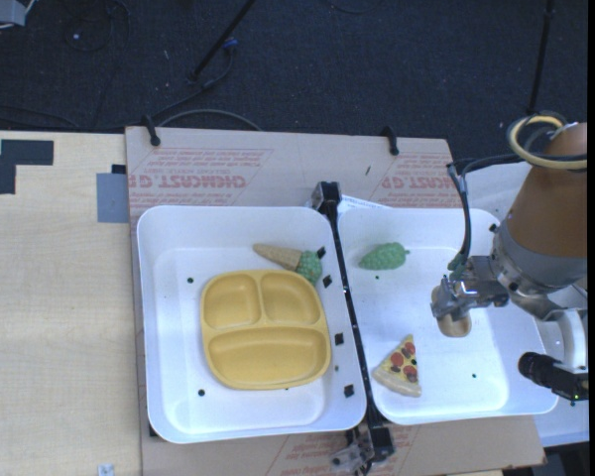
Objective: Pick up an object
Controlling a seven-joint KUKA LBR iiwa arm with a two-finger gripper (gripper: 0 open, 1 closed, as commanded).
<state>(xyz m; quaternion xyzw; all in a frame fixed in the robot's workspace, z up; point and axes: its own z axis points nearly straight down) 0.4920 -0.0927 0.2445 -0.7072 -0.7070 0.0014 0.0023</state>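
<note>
My gripper (454, 310) hangs over the right bin (481, 395), near its right-hand side. A small tan-brown object (457, 326) shows right at the gripper's lower end; whether it is held is hidden from this angle. A toy pizza slice (400, 367) lies to the gripper's lower left, on the bin floor. A green leafy toy (384, 256) lies toward the bin's back left.
The left bin (169, 365) holds a yellow divided plate (265, 327) and a toy ice cream cone with a green scoop (291, 259) behind it. A black divider bar (342, 305) runs between the bins. Cables and the arm's grey body (545, 236) stand at the right.
</note>
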